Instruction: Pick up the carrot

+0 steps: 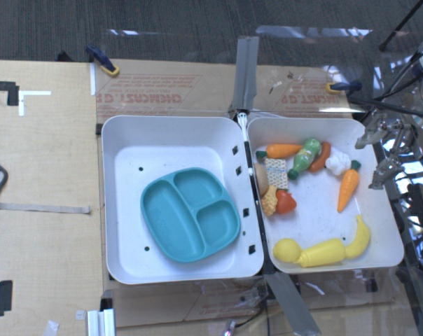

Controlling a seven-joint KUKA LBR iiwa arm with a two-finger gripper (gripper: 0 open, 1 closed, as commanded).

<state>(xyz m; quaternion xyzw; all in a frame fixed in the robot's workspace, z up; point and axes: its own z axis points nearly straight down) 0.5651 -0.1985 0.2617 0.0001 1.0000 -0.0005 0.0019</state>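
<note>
Two white bins [113, 208] sit side by side, one holding a single teal divided plate [190, 214]. The other holds two carrots [347, 188], one banana [359, 239] and one green bottle [306, 155].

A single fixed camera hangs above the desk [36, 187] and looks down at a slight slant, far enough off to take in both white bins: the left bin [113, 208] and the right bin [386, 222]. Dark floor lies along the top edge; the right margin seems cluttered and is hard to read.
</note>
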